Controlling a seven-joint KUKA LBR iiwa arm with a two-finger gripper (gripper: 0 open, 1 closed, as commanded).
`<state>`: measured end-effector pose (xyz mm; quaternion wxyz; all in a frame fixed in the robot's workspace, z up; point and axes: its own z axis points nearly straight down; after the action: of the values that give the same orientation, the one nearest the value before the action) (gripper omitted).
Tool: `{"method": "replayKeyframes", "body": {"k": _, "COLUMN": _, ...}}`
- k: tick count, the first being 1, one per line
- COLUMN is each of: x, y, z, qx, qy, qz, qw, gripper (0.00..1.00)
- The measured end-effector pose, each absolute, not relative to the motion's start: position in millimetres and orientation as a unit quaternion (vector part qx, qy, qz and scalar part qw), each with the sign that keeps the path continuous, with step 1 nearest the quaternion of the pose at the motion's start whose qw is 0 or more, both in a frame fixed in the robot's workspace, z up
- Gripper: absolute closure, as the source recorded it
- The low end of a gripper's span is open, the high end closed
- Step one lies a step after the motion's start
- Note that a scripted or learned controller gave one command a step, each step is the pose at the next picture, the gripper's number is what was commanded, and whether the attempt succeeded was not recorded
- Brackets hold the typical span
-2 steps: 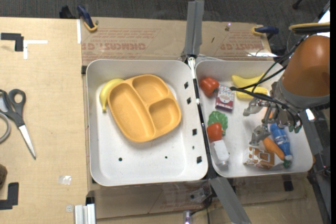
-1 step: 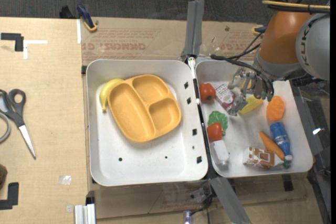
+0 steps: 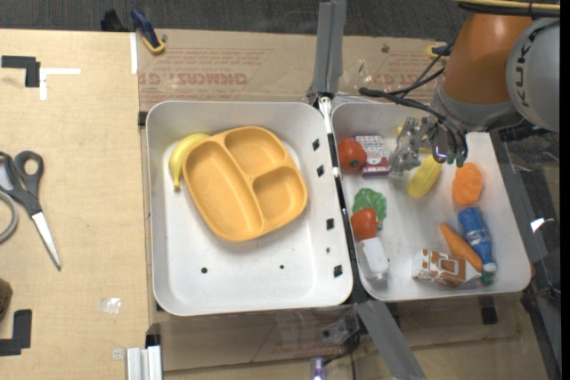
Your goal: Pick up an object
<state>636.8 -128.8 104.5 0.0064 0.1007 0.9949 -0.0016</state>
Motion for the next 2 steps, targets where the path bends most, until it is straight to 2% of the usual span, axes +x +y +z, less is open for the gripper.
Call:
{"method": "replayKeyframes", "body": {"k": 1, "x": 636.7, "y": -128.8, "z": 104.4, "qx": 0.101, "qy": 0.995, "qz": -0.0015, "qw": 0.006, "gripper": 0.0}}
{"method": "replayKeyframes", "body": {"k": 2, "x": 638.3, "y": -128.1, "z": 114.8, "qx": 0.099, "qy": 0.995, "qz": -0.0023, "qw": 0.009, "gripper": 1.0}}
